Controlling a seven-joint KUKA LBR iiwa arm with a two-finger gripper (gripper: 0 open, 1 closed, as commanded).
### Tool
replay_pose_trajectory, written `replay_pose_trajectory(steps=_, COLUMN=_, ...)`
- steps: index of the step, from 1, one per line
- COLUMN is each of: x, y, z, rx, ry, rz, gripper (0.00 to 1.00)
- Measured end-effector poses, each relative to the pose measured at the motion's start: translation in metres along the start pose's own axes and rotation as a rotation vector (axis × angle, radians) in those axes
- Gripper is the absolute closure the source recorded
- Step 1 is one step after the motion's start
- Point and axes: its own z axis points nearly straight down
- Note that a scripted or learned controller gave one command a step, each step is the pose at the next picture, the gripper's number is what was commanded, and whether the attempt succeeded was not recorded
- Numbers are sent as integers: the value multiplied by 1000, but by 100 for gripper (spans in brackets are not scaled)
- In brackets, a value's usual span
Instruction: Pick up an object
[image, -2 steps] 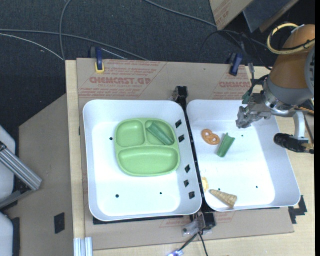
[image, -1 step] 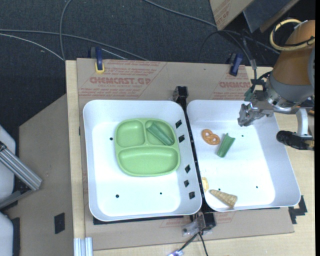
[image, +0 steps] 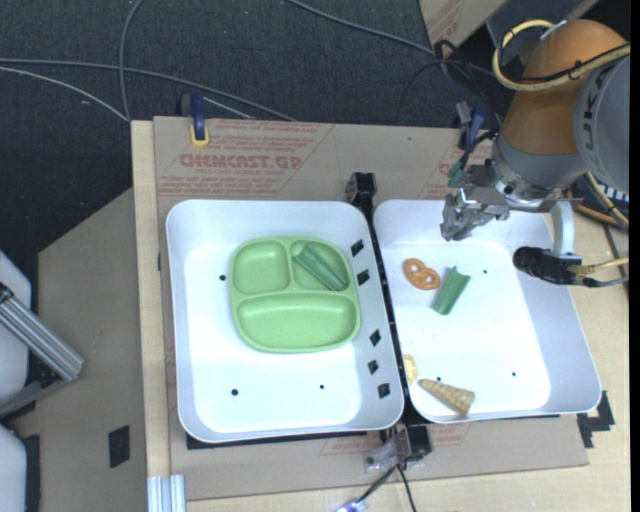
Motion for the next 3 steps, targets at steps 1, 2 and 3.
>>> replay_pose_trajectory(steps=1, x=52, y=-3, z=5, rx=6, ry=0, rz=1, gripper=100)
replay_pose_trajectory(steps=2, x=102, y=-2, z=9, rx=6, ry=0, rz=1, gripper=100)
replay_pose_trajectory(steps=3, x=145, y=3, z=2, rx=1, ry=-1, rz=2, gripper=100)
